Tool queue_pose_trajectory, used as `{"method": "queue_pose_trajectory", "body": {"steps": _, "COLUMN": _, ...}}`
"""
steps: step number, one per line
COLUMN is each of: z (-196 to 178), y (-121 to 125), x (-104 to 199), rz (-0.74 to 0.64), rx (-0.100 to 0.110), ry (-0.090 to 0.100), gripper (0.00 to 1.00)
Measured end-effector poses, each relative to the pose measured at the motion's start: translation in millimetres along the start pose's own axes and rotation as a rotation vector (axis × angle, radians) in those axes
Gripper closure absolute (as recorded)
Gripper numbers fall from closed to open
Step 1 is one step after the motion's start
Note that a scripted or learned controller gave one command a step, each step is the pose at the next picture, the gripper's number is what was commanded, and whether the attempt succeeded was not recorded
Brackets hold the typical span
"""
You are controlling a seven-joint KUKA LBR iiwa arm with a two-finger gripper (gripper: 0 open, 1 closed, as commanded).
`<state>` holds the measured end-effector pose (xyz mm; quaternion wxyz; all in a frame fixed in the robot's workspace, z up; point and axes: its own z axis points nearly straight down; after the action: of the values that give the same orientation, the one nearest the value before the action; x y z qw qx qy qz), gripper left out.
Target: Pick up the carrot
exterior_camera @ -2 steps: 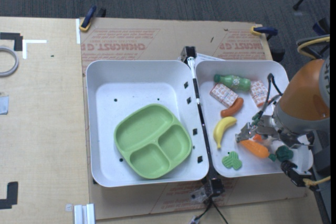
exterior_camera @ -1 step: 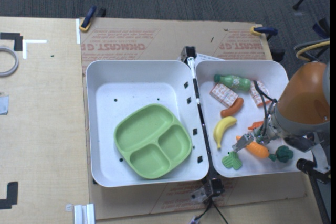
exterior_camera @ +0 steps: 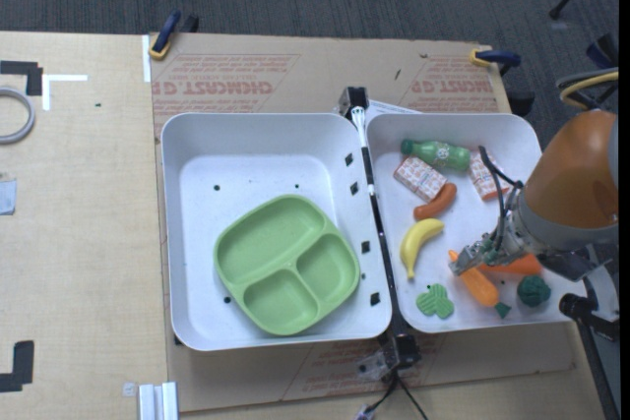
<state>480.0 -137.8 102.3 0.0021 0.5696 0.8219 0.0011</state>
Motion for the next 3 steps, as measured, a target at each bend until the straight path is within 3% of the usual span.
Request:
{"method": "queue_pose_trajectory", "body": {"steps": 1, "z": 0, "y": 0, "x": 1, "rz": -0.003, "rx": 0.002, "ry": 0.002, "gripper": 0.00}}
{"method": "queue_pose_trajectory", "body": {"steps": 2, "z": 10, "y": 11, "x": 35, "rz": -0.107, "rx": 0.003, "ry": 0.002, "gripper": 0.00}}
{"method": "queue_pose_trajectory", "body": {"steps": 3, "z": 10, "y": 11, "x": 35, "rz": -0.107, "rx": 0.003, "ry": 0.002, "gripper": 0.00}}
